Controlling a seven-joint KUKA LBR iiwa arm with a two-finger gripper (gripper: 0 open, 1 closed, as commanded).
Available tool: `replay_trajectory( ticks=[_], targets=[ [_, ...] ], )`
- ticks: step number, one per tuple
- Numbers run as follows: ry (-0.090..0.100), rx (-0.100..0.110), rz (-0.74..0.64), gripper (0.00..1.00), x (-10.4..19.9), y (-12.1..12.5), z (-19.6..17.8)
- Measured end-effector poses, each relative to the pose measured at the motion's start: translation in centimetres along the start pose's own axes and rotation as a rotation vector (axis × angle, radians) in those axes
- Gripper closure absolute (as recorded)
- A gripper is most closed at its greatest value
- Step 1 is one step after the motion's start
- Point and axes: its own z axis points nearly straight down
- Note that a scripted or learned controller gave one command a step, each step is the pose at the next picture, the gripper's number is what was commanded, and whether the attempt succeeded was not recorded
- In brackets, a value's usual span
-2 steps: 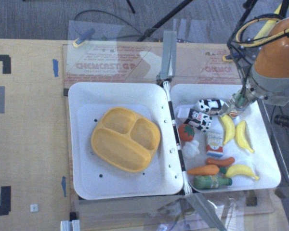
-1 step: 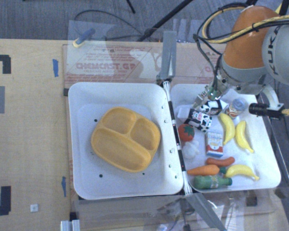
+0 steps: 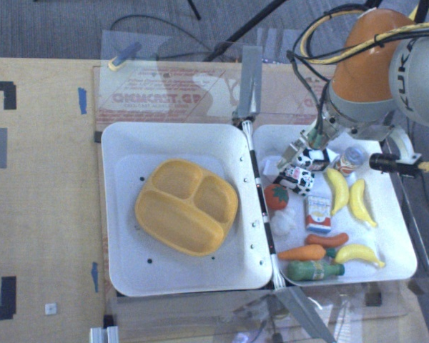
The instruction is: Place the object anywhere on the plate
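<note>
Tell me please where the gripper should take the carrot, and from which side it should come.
Probably grip the carrot at its thicker middle, coming straight down from above. It lies flat and nearly level across the right bin, so the fingers should close across its narrow width. A red item and a green bottle lie close beside it.

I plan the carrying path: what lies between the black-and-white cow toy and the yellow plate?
In the camera view, the red tomato toy and the two bins' adjoining rims lie between the cow toy and the plate.
</note>
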Motion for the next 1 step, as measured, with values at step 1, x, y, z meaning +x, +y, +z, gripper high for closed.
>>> replay_trajectory(
  ticks=[1],
  targets=[
    [-0.004, -0.005, -0.001, 1.00, -0.05, 0.18, -1.12]
  ],
)
